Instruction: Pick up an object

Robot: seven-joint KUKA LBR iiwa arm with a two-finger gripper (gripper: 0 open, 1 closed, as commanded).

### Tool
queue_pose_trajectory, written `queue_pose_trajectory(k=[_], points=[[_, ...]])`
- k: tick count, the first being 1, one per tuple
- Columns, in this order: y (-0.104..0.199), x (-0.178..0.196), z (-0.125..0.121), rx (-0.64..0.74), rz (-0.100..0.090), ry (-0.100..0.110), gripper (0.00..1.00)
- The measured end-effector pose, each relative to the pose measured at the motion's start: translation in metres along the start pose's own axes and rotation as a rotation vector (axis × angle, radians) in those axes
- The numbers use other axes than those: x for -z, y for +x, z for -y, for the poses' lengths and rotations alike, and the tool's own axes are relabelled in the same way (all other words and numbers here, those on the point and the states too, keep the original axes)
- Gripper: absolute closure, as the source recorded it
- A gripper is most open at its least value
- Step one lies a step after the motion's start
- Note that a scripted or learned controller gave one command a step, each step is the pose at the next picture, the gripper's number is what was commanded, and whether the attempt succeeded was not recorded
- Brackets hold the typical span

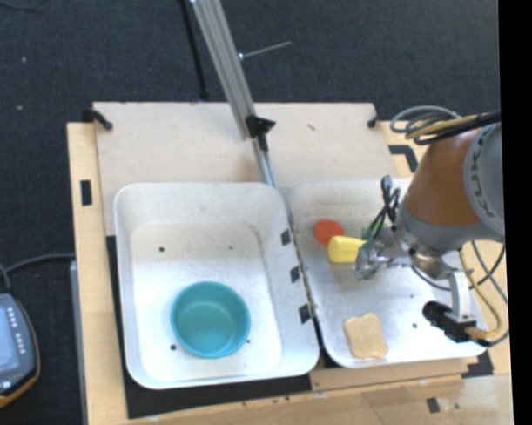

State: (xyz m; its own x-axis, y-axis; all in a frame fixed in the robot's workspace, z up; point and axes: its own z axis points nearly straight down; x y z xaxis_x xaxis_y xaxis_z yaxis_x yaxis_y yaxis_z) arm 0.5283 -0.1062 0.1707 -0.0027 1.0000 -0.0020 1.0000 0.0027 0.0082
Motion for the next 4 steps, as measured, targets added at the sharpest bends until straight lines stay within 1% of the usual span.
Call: queue_pose_trajectory(k=[1, 2, 3, 4], points=[[0.002, 0.060, -0.001, 0.000, 0.000, 0.005, 1.00], [0.001, 0.078, -0.002, 0.002, -0.001, 0.004, 1.00], [0.063, 0.079, 0.000, 0.006, -0.004, 0.006, 1.00], [0.118, 0.087, 0.003, 0.006, -0.004, 0.005, 1.00]])
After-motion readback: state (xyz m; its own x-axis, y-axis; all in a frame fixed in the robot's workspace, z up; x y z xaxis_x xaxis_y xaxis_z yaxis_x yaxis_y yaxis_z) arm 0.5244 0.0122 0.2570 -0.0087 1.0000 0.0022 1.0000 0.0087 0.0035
